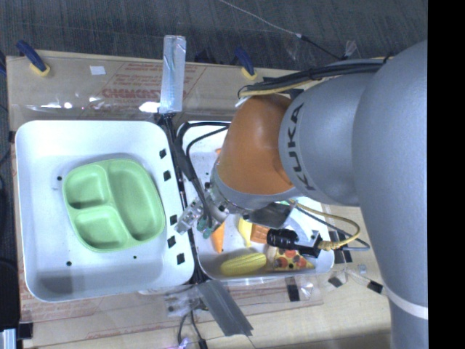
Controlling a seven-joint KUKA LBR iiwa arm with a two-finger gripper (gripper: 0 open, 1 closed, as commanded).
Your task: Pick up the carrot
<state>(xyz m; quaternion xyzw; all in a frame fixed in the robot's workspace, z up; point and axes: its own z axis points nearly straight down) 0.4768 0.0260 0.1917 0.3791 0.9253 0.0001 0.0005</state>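
Carrot (208,231) orange tip just visible at gripper (202,220), grip state cannot be told, arm (327,144) lettered KUKA, reaching from 3 o'clock over right bin (211,267), green tray (112,204) in left bin (43,267).

Dark carpet (94,9) beyond wooden bench (349,318)

The grey arm (341,144) carries the brand name KUKA in dark letters (running sideways down its casing, just beside the orange band (254,147)). Faint red printing stands on the clear sheet (131,89) along the bench's far edge, too blurred to read.
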